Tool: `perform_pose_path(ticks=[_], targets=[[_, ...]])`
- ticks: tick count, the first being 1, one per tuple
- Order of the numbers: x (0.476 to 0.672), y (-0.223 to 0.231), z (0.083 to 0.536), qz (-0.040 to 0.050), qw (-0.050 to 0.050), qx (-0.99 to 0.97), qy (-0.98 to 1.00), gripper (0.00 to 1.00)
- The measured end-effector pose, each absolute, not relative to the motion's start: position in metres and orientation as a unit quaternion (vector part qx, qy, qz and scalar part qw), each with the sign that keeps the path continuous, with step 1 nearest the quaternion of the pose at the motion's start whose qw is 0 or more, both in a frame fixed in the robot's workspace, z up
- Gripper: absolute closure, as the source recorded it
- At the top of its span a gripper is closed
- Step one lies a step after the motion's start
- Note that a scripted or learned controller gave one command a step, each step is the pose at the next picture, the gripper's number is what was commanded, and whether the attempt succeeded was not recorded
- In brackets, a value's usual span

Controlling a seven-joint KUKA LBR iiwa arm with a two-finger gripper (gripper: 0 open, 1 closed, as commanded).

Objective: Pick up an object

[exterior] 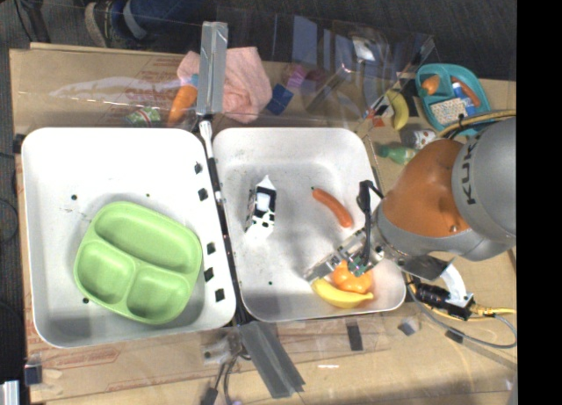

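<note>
The right bin (290, 144) holds a small black-and-white toy (262, 206) near its middle, an orange-red sausage-shaped piece (333, 206) to the right, and a yellow banana (342, 294) with an orange toy (353, 279) on it at the front right corner. My gripper (351, 260) is low over that corner, just above the orange toy and banana. The arm's grey and orange body (430, 201) leans in from the right over the bin's edge. Nothing is visibly between the fingers.
The left bin (53, 157) carries a green divided plate (139, 260). Behind the bins lie a pink cloth (241, 78), an orange piece (181, 103), clear plastic and a teal toy pack (450, 96). Cables (457, 307) run at the front right.
</note>
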State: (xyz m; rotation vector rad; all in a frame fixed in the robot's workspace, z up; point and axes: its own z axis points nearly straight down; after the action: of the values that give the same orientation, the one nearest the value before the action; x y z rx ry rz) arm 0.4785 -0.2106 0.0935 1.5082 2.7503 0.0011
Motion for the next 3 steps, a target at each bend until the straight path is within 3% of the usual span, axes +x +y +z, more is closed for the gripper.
perform_pose_path(ticks=[1,2,3], targets=[[0.480,-0.209,0.104,0.0009,0.003,0.478,0.878,1.00],[0.493,-0.163,0.272,0.0004,0.002,0.659,0.752,1.00],[0.493,-0.163,0.272,0.0003,0.001,0.659,0.752,0.00]])
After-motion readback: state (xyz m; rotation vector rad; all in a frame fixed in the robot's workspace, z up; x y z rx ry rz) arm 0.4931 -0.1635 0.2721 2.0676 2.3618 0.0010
